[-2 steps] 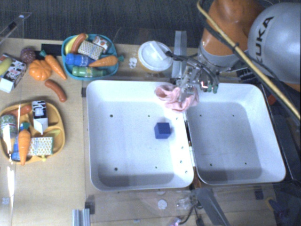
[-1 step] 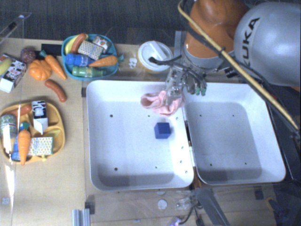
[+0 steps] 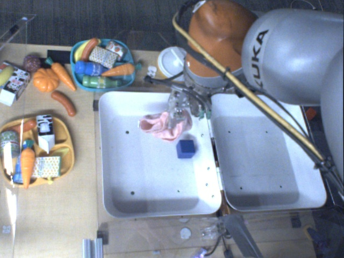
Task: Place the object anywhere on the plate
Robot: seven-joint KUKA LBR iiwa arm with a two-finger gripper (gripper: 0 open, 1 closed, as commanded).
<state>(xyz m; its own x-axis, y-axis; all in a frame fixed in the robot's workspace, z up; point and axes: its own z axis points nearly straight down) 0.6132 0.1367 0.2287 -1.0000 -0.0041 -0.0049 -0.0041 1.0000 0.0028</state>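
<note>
Large grey KUKA arm (image 3: 293, 52) with orange band sits closest to your lens, reaching in over right white bin (image 3: 269, 160). Small blue cube (image 3: 186, 148) lies in left white bin (image 3: 156, 160), near its right wall. Crumpled pink cloth (image 3: 161, 126) just beyond cube, nearly touching it. Hand (image 3: 177, 117) down on cloth's right part; you cannot tell how far it is open, nor whether it grips cloth.

Two shallow white plastic bins (image 3: 134, 198) — in the left one, a crumpled pink cloth (image 3: 161, 127) and a small blue cube (image 3: 186, 148).
</note>
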